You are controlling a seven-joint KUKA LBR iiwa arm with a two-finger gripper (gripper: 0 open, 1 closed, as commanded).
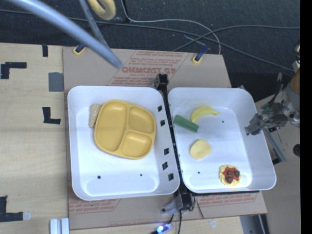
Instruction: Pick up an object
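The right bin (243,97) holds a green stick-shaped piece (185,123), a yellow banana (203,113), a pale yellow rounded lump (200,148) and a small round tart with red berries (230,175). My gripper (255,126) hangs at the right bin's right rim, to the right of all these objects and touching none of them. Nothing shows in its grasp.
The left bin (78,130) holds a yellow divided plate (125,129) with a tan slice (93,115) tucked under its left side. Black clips run along the seam between the bins (166,130). Cables (209,33) cross the dark surface behind the bench.
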